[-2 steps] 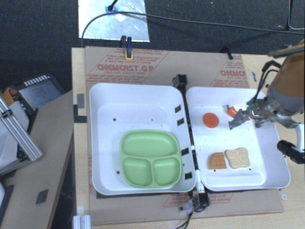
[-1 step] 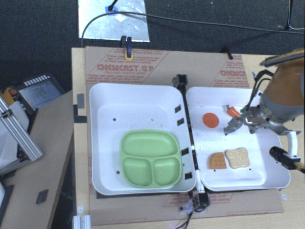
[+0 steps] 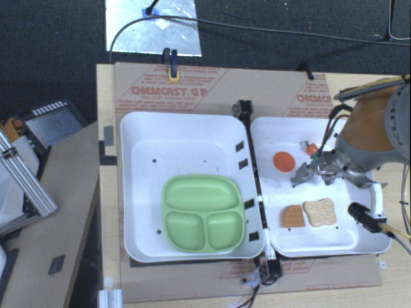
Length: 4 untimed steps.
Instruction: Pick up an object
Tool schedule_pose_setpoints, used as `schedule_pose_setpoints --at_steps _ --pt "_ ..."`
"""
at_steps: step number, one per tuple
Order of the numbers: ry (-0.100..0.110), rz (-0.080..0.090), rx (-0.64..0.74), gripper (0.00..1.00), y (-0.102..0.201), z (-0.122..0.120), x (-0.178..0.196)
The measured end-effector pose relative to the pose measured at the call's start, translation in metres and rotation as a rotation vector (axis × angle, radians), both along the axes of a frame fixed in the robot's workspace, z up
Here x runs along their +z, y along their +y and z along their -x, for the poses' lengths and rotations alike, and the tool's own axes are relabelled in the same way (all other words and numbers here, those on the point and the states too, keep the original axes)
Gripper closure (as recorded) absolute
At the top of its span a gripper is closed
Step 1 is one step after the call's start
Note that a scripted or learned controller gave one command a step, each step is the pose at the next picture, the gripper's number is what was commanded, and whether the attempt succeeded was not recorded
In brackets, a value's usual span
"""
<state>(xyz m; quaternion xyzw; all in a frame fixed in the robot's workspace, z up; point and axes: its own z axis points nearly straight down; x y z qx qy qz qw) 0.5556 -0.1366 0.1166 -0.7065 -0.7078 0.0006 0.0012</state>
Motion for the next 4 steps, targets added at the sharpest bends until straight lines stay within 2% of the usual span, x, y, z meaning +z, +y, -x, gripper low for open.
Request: schedule_pose_setpoints --at_steps 1,2,4 --pt "-0.001 0.000 0.000 0.00 0.000 0.000 -0.034" --pt "-0.006 0.002 0.000 1.00 0.000 -0.001 -0.021" --pt "-0.009 0.002 0.002 1.00 0.001 0.006 0.078"
